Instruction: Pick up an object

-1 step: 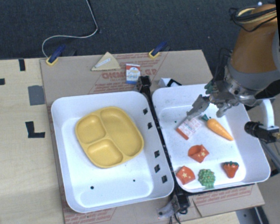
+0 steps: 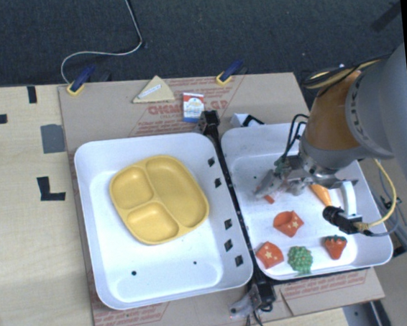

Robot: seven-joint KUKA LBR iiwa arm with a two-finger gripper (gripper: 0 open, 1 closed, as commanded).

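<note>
— Over the right-hand shallow white bin [image 2: 245,143], what is the grey two-finger gripper [image 2: 272,185] doing?
— Hanging low near the bin's middle, just beside a small red-orange piece [image 2: 269,199]. How its jaws stand, I cannot tell.
— And the toys?
— A red faceted plastic block [image 2: 288,223], a red-orange toy [image 2: 269,254], green plastic broccoli [image 2: 299,258] and a red strawberry [image 2: 335,246] lie below. The yellow divided plastic tray [image 2: 158,198] sits in the left white bin [image 2: 96,206].
</note>
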